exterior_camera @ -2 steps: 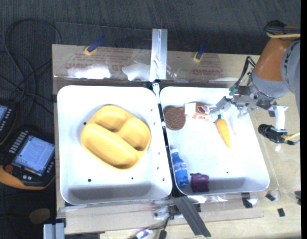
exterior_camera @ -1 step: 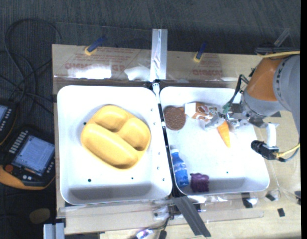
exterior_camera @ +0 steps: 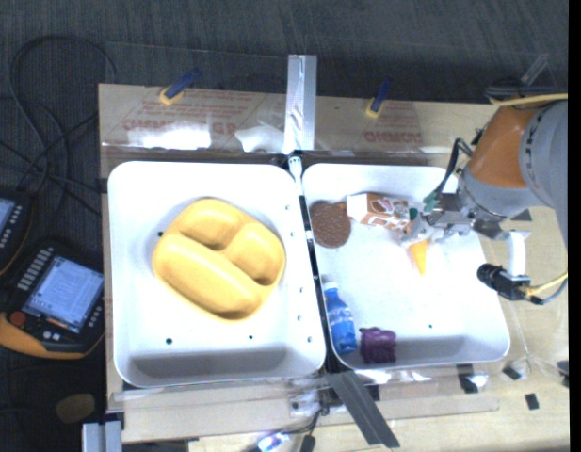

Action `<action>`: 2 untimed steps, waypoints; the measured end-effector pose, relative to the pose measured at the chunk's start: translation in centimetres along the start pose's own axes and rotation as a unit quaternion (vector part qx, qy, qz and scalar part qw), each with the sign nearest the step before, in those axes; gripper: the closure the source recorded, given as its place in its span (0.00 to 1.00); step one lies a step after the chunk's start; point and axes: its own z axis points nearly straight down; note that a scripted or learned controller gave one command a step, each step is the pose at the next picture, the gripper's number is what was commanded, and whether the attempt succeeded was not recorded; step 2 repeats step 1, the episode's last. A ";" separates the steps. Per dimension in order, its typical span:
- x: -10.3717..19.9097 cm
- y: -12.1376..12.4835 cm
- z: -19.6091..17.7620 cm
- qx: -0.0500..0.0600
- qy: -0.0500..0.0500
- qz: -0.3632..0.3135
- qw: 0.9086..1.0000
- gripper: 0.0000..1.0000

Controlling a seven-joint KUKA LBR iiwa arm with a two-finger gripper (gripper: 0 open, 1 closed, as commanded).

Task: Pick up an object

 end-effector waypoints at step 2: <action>4.9 -2.9 -12.4 -0.001 -0.001 -0.040 0.999 1.00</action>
